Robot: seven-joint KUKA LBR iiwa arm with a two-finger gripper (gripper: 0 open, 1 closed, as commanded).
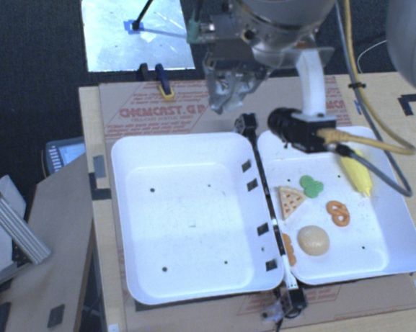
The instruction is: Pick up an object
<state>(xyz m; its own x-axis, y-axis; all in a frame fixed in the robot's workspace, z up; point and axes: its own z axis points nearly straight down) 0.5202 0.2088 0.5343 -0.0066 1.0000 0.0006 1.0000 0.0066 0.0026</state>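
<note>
The claw (231,94) hangs high behind the bins; whether it's spread, I can't tell. The pizza slice (291,200), green piece (312,186), pretzel (338,213) and bun (314,240) sit below, crowded; one descent could nudge neighbours and grab nothing.

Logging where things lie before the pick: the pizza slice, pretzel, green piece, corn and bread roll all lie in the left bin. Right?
Not quite: the camera view shows the pizza slice, pretzel, green piece, corn and bread roll all in the right bin, not the left bin.
</note>
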